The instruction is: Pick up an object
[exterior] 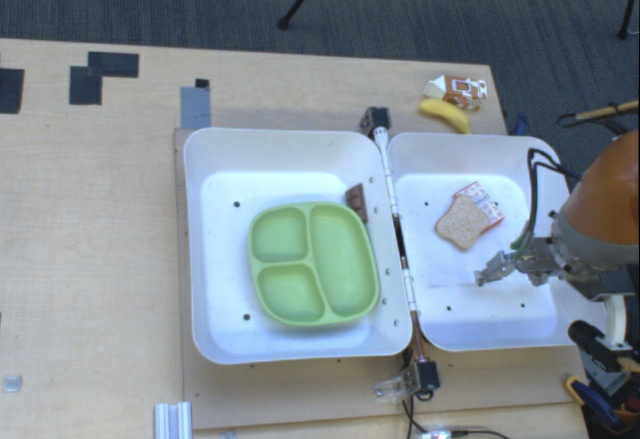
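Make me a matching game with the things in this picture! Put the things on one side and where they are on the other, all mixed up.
Things:
1. green divided plate
2. slice of toast
3. banana
4. gripper

Places:
A. on the bench behind the bins
B. in the left bin
C. in the right bin, on a red-and-white packet
D. over the right bin, beside the toast

Pairs: 1-B, 2-C, 3-A, 4-D

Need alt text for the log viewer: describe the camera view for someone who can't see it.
The end effector hangs over the right bin, just below a slice of toast lying by a small red packet. The left bin holds a green divided plate; a banana lies on the bench beyond.
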Available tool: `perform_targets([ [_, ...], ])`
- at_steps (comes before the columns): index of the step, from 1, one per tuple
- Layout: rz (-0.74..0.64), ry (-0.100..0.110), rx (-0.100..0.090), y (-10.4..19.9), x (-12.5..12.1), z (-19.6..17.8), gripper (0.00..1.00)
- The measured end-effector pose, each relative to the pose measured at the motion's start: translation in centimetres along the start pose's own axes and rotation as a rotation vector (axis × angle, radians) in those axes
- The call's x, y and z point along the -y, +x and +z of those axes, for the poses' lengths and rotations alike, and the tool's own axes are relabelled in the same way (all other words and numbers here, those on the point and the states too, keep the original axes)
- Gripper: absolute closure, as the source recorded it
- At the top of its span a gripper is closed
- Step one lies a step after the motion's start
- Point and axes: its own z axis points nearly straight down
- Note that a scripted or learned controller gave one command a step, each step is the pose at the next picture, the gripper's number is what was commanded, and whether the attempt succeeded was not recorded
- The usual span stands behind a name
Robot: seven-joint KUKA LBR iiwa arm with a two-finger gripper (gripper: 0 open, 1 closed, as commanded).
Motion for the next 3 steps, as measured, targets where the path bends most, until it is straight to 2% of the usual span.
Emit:
perform_targets([
  [1, -0.001, -0.003, 0.000, 0.0, -0.1, -1.1, 1.00],
  [2, -0.002, -0.003, 0.000, 0.0, -0.1, -1.0, 0.00],
  [3, -0.004, -0.006, 0.000, 0.1, -0.3, -2.1, 1.00],
])
